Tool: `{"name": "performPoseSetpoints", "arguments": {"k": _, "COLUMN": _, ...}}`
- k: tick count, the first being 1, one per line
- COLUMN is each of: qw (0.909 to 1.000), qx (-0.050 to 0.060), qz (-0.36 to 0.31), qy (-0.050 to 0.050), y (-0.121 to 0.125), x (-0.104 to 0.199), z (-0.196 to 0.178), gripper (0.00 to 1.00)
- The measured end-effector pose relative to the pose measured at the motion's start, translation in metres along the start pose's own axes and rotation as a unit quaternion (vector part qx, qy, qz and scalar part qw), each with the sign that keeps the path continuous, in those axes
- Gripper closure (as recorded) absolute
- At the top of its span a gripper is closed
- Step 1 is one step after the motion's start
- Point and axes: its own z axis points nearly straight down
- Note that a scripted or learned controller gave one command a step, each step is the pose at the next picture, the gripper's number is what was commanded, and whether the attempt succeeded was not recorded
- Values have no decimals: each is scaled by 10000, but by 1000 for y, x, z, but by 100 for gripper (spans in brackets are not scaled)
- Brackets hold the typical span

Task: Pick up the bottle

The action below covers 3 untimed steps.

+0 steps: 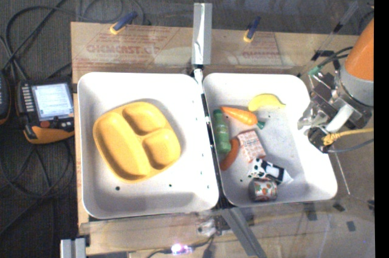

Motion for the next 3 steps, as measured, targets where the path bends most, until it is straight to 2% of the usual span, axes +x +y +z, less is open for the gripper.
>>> {"name": "performPoseSetpoints", "arguments": {"k": 1, "qw": 9879, "qx": -28, "qz": -1549, "qy": -9, "y": 55, "x": -3, "z": -138, "gripper": 100}}
{"name": "performPoseSetpoints", "arguments": {"k": 2, "qw": 9885, "qx": -20, "qz": -1513, "qy": -6, "y": -5, "x": 13, "z": -118, "gripper": 100}}
{"name": "performPoseSetpoints", "arguments": {"k": 3, "qw": 9981, "qx": -27, "qz": 617, "qy": -7, "y": 14, "x": -4, "z": -148, "gripper": 100}}
